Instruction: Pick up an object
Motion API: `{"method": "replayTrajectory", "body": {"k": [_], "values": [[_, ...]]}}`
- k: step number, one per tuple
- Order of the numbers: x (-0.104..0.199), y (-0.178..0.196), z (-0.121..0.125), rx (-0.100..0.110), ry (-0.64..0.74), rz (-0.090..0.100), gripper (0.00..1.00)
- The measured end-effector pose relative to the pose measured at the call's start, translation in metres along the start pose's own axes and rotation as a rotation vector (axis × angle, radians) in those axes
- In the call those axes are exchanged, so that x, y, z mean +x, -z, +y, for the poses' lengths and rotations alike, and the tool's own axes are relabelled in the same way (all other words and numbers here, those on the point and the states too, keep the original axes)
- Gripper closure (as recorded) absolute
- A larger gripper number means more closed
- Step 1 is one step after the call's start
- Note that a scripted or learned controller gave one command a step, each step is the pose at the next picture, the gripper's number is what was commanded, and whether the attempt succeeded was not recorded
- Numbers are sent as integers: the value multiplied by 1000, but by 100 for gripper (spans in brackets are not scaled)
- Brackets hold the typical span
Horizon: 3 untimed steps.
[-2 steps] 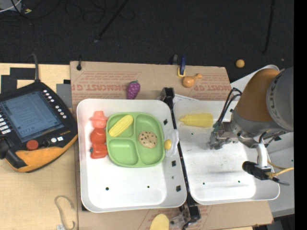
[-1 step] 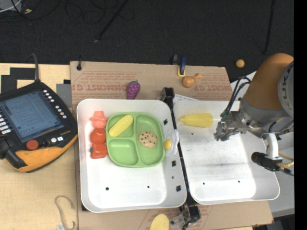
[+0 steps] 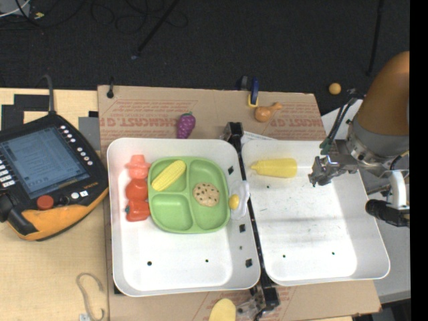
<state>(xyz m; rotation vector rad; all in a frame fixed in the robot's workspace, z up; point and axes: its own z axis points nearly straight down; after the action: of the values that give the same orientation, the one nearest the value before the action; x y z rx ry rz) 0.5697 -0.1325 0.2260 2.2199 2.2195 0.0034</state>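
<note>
At the near edge of the bench (image 3: 40, 273), a yellow lemon-like piece (image 3: 223, 309) lies just below the gap between the two bins, and a small metal hook (image 3: 90, 293) lies off to the near left. The left bin (image 3: 174, 266) has a bare near half; farther in, it holds a green divided plate (image 3: 180, 216) with a toy corn cob (image 3: 167, 174) in its far-left compartment and a cookie (image 3: 206, 194) in its far-right one. An orange-red toy figure (image 3: 137, 189) lies along the plate's left side, touching it, and a small yellow piece (image 3: 235, 202) sits against the plate's right rim, by the bin wall.

The right bin (image 3: 321, 246) holds a yellow oblong toy (image 3: 274, 168), lying on its side near the far-left corner. The end effector (image 3: 319, 176) hangs over the far-right part of this bin, to the right of the yellow toy and apart from it; whether its fingers are spread or closed cannot be told, and nothing is seen between them.

On the left sits a teach pendant (image 3: 47, 172) with a screen and an orange underside. Beyond the bins, on the cardboard sheet (image 3: 147, 116), lie a purple grape bunch (image 3: 185, 125) and an orange duck-like toy (image 3: 266, 112). A small orange ball (image 3: 334, 88) lies farther right.
</note>
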Motion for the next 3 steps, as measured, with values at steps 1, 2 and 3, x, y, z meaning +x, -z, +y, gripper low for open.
{"method": "replayTrajectory", "body": {"k": [1,2,3], "values": [[-1,1,0,4,0,1,100],[48,6,13,4,4,2,100],[95,11,44,3,4,2,100]]}}
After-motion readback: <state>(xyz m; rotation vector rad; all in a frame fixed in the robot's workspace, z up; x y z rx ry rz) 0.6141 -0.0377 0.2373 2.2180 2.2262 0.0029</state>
